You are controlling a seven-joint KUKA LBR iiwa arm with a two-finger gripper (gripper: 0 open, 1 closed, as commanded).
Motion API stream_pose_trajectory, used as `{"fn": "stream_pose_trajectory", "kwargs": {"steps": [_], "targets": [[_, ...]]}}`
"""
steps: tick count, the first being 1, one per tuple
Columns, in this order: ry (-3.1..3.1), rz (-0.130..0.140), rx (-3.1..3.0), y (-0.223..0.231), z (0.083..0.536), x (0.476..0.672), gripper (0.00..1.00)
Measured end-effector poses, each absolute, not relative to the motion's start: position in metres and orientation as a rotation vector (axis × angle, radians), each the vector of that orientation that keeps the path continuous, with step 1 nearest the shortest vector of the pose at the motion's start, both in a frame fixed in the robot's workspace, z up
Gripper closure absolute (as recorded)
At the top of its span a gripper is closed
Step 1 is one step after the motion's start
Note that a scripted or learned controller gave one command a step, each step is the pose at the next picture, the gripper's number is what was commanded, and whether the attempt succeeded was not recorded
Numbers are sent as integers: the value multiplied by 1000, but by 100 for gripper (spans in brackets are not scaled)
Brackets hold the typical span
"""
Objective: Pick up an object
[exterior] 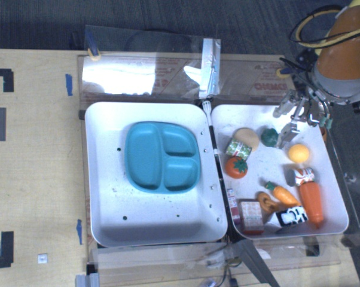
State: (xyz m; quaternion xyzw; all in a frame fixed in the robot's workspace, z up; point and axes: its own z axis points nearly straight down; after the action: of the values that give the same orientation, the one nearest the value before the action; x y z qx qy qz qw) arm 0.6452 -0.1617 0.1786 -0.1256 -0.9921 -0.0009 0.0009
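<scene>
- Dark blue-grey carpet floor [168, 11] runs across the top and down the right side.
- A pale plywood counter [36, 160] fills the left, marked with black tape corners [5, 79] and short blue tape strips [69, 84].
- A brown cardboard sheet [252, 79] with printed lettering lies behind the bins, under what looks like clear plastic film [138, 70].
- Light is even; glare whitens the film.
</scene>
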Motion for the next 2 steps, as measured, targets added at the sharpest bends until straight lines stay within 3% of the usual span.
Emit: {"fn": "stream_pose_trajectory", "kwargs": {"steps": [1, 2], "targets": [[-3129, 1, -373, -208, 88, 628, 0], [-3141, 2, -324, -172, 187, 653, 0]]}}
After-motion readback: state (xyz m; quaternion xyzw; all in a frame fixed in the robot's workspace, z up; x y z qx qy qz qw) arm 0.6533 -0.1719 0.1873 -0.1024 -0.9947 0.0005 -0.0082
